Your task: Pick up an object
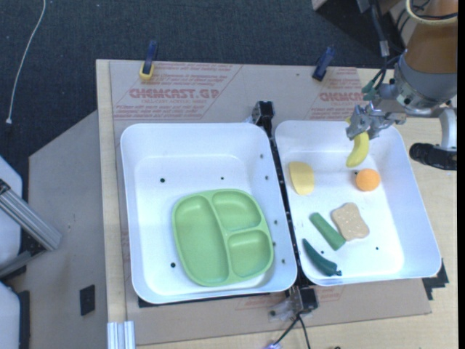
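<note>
My gripper [361, 131] hangs over the back of the right bin [414, 195], shut on the top end of a yellow banana [357, 153]. The banana dangles upright from the fingers, above the bin floor. Below it in the same bin lie a yellow lemon-like piece [301, 178], a small orange ball [368, 180], a tan bread slice [350, 222], a light green stick [327, 231] and a dark green pod [320, 259].
The left bin [145, 158] holds a green divided plate [221, 235]. A black clip [263, 113] sits where the two bins meet at the back. Blue and yellow clamps [149, 60] hold the cardboard base at its far edge.
</note>
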### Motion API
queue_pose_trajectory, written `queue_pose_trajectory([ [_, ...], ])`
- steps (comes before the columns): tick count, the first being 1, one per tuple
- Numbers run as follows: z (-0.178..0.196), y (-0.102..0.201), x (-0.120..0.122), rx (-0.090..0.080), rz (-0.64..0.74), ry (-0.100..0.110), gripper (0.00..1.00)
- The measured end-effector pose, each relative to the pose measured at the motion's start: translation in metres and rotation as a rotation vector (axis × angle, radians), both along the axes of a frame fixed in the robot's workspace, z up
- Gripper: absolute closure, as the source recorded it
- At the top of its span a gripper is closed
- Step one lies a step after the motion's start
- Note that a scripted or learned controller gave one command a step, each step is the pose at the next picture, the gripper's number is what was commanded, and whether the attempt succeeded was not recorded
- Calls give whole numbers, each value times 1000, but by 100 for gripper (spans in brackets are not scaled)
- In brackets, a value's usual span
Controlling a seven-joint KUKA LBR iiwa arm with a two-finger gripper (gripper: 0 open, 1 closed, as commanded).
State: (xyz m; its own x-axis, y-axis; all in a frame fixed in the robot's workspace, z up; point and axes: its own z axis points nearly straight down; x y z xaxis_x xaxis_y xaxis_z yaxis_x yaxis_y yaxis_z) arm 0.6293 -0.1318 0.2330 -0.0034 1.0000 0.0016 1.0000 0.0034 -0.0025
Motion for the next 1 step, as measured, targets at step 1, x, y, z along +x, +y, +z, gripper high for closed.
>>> queue_pose_trajectory([
  [1,-10,53,-3,0,2,1,100],
])
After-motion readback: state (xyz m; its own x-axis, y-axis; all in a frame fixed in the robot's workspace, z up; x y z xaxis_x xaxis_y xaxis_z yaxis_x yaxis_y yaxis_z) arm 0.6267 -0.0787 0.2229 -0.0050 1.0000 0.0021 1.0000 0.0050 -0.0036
